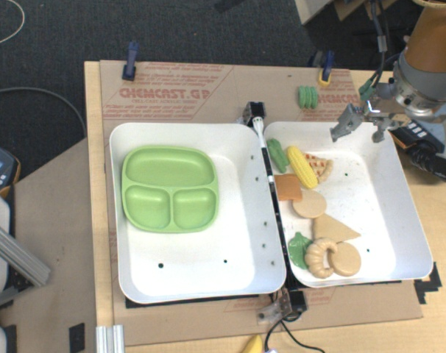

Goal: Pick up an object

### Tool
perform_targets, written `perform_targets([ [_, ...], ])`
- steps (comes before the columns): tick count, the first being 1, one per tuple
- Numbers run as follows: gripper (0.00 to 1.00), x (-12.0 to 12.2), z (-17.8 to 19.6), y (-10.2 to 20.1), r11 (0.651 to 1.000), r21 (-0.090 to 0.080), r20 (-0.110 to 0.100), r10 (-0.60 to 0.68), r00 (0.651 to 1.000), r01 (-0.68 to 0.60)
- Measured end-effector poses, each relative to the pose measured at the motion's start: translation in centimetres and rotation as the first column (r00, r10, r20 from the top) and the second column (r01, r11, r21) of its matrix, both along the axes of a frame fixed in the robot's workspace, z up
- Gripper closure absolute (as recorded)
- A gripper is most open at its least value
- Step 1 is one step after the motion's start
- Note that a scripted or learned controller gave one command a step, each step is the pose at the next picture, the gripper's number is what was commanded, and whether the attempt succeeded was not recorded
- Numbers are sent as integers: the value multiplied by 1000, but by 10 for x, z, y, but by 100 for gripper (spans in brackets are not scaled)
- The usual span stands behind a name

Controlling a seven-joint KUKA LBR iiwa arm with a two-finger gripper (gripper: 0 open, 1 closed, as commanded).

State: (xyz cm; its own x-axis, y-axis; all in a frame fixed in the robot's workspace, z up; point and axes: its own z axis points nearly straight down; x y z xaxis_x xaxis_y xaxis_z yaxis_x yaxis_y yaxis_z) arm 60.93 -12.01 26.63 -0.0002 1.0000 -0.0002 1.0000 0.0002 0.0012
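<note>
The gripper [363,122] is up at the back edge of the right bin [388,197], fingers spread wide apart w/ nothing between them. The arm [429,43] comes in from the top right, orange band visible above the wrist.

All the toy food sits along the left side of that right bin, well apart from the gripper: a corn cob [302,168] lying on a pizza slice [320,169], a green pod [277,155] just beside the corn, a brown square [288,187] below it, then a tan round disc [310,204], a tan wedge [336,230], another round cookie [347,259], a croissant [316,258] touching it & a green leafy bit [297,247] on the left.

Left bin [142,271] has a green divided plate [169,189] in it, w/ 3 compartments. One small green piece [307,97] sits outside the bins on the cardboard [171,94] behind them.
</note>
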Motion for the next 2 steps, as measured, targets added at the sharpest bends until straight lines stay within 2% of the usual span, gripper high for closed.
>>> perform_targets([
  [1, 0, -13, -149, 27, 1000, 4, -17, 1, 1000, -1],
  [2, 0, -66, -78, 89, 1000, 3, -3, 4, 1000, -4],
])
